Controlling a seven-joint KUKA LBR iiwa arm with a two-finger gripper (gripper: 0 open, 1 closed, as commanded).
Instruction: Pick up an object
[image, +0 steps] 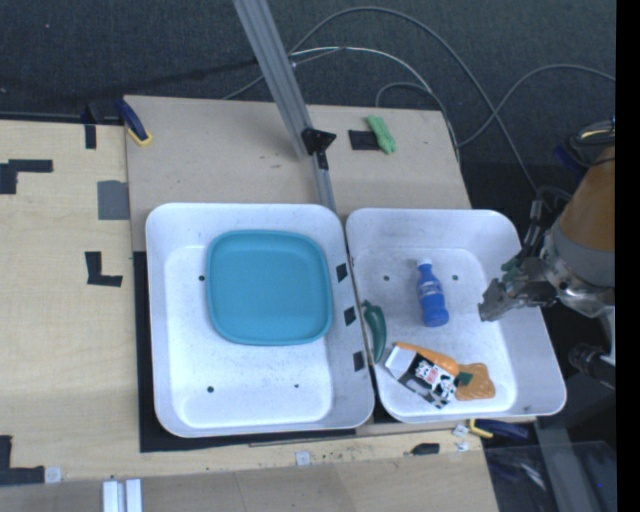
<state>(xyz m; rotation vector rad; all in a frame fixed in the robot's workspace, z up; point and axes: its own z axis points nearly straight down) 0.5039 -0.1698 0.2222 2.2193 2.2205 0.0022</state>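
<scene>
Fingers of the gripper (497, 300): showing dark and blurred; I cannot tell whether they are standing apart or closed, and nothing is visibly sitting between them.
Gripper: hovering just right of the blue bottle (432, 293), apart from it, over the floor of the same bin.
Arm (590, 235): reaching in from further right of the blue bottle, its orange band sitting above the wrist.
Blue bottle: lying on the floor of the right bin (400, 228), cap pointing toward the far wall.
Green-handled tool (375, 330): lying left of and slightly nearer than the blue bottle, against the bin wall.
Printed packet (425, 372): lying nearer than the blue bottle, orange at the top edge, black and white below.
Orange piece (478, 382): lying nearer than and right of the blue bottle, touching the packet's end.
Teal plate (268, 287): resting well left of the blue bottle, in the left bin (180, 330).
Green marker (381, 134): lying on the bench well beyond the blue bottle.
Grey pole (285, 90): slanting across the bench beyond and left of the blue bottle.
</scene>
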